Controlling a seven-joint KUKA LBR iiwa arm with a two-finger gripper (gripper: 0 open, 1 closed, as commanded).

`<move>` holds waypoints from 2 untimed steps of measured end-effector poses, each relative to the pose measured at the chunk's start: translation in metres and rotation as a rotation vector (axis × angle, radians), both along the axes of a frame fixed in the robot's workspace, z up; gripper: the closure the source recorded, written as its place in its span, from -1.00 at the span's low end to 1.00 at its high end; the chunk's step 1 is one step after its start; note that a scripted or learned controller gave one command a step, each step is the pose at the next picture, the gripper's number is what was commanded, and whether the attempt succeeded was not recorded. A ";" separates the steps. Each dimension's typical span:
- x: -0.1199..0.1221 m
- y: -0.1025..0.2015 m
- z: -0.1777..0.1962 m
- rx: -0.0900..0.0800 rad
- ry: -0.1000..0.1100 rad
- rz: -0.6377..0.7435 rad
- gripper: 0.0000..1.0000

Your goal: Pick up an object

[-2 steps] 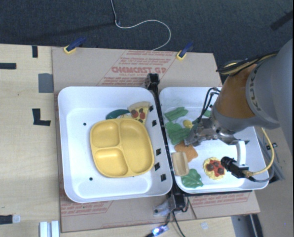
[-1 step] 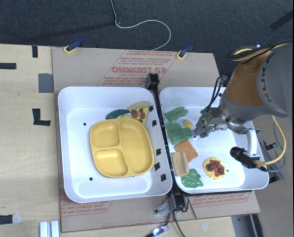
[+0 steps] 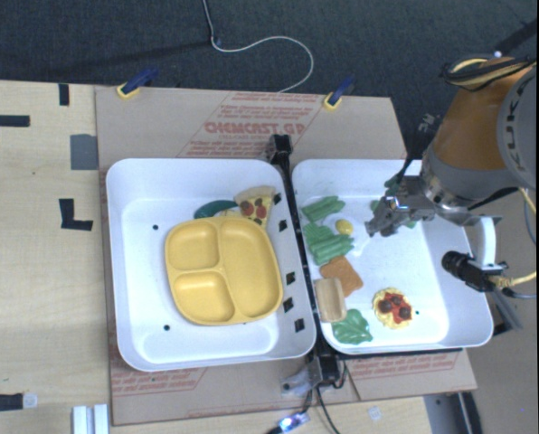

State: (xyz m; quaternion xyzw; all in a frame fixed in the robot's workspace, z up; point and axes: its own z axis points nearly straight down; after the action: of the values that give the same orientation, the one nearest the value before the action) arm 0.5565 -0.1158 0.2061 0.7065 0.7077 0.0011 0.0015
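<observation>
Your pincer [image 3: 384, 217] hovers over the right white plastic bin [image 3: 432, 269], and I cannot tell its state, so lower it straight onto the small yellow round toy [image 3: 343, 227] just beside it, clear of the green pieces.
</observation>
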 end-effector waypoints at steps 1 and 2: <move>0.000 0.001 0.019 0.001 0.003 0.000 1.00; -0.011 0.052 0.029 0.003 0.004 0.005 1.00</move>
State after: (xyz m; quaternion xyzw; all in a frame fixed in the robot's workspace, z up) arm 0.5460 -0.0634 0.2346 0.7047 0.7095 0.0004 -0.0010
